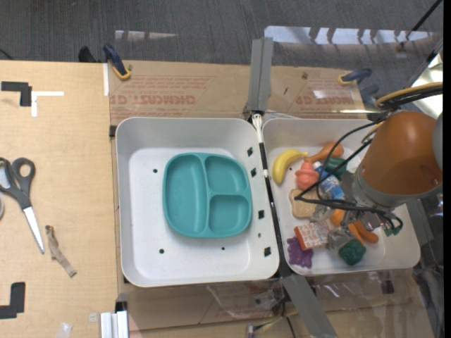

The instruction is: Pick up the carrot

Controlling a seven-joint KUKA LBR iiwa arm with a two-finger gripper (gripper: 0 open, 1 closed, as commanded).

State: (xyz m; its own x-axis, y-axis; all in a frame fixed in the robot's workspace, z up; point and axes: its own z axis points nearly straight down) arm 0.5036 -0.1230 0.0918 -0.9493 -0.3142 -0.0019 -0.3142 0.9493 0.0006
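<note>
Cardboard covers the desk (56,189), which carries two white bins side by side. Left bin (134,210) holds a teal divided plate (208,196). Right bin (405,255) holds mixed toy food: a banana (285,164), purple grapes (299,252). The carrot (366,232), orange and tapered, lies near the bin's right side, long axis slanting from upper left to lower right. The hand (363,213) sits directly above it, under the orange wrist band (405,153); its grip state cannot be determined. Scissors (21,196) lie at far left.
</note>
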